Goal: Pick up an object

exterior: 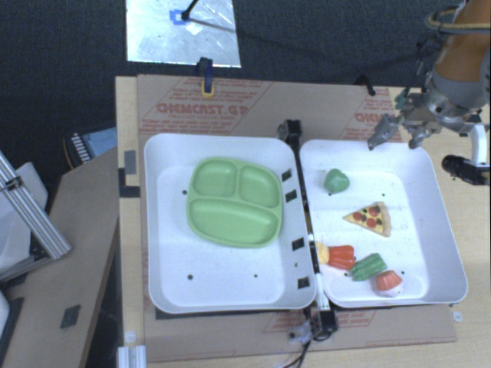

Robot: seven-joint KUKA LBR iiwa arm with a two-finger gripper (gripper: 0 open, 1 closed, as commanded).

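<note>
— What's sitting in the right bin (441, 228)?
— A yellow pizza slice (370, 219) is lying mid-bin; a red-and-orange pepper (338, 256), a green pepper (368, 267), a round green piece (336, 180) and a small red-and-white piece (389, 282) are lying around it.
— And you?
— My gripper (400, 134) is hovering over the far rim, fingers spread apart, gripping nothing.

The right bin (430, 205) has open floor through its middle and along its right side. Near the back sits a green lump (336, 180), with a pizza slice (370, 218) just in front of it. A red pepper (340, 256), green pepper (368, 266) and strawberry (389, 282) crowd the front edge. A green divided plate (234, 202) covers most of the left bin (165, 228).
</note>
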